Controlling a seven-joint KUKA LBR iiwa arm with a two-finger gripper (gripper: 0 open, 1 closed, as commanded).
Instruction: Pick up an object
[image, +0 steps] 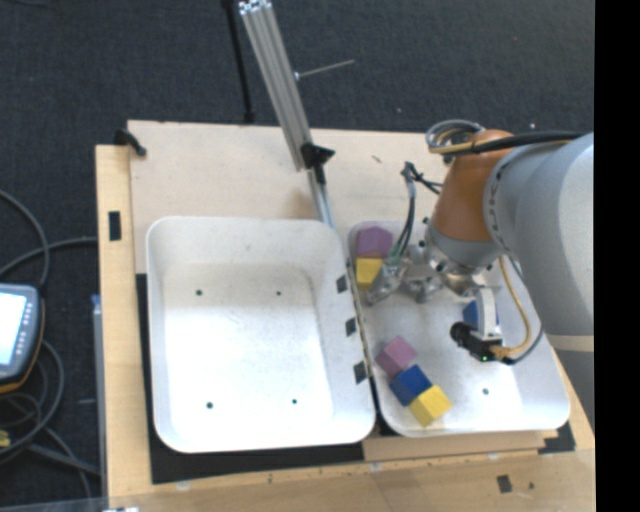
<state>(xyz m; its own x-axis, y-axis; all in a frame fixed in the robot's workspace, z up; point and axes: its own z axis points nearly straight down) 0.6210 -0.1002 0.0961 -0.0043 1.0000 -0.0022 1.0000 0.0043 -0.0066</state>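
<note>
My gripper (404, 286) is low in the right bin (520, 400), near its back left corner, and is open with nothing visible between its fingers. A yellow block (367, 271) lies just left of the left finger (385, 283), close to or touching it. Behind that block a purple block (374, 241) rests against the bin's back wall. Toward the front of the same bin, a pink-purple block (398, 353), a blue block (410, 383) and a second yellow block (433, 404) lie in a diagonal row.
The left bin (170, 250) stands beside the right one, and their rims meet at a divider (352, 330). A slanted metal pole (285, 90) rises behind the bins. The grey arm with its orange band (465, 200) and cables (490, 335) hangs over the right bin's back right.
</note>
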